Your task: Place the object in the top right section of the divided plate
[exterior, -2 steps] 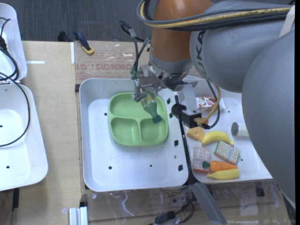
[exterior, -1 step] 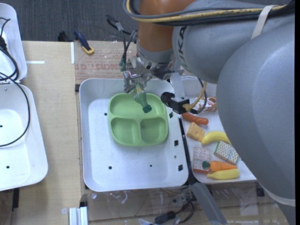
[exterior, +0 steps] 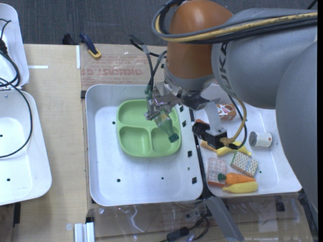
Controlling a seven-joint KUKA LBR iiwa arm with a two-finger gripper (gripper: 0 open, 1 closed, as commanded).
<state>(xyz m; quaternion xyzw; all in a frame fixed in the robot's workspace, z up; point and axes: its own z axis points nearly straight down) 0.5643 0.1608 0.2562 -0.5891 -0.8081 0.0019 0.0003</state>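
The grey arm (exterior: pixel 262 54) with its orange band (exterior: pixel 194 34) reaches in from the right over the counter (exterior: pixel 55 210) and covers much of the right bin (exterior: pixel 280 178). The left bin (exterior: pixel 101 175) holds the green divided plate (exterior: pixel 136 130), which lies flat in the bin's upper half. The gripper (exterior: pixel 162 116) hangs over the plate's right side, above the upper right section. A small green object (exterior: pixel 173 136) sits at the plate's right edge just below the gripper; whether the fingers grip it or are apart cannot be told, since the wrist hardware blurs that area. The right bin contains a carrot (exterior: pixel 241 179), a banana (exterior: pixel 240 187), a patterned square block (exterior: pixel 244 163) and a small white cylinder (exterior: pixel 262 139).
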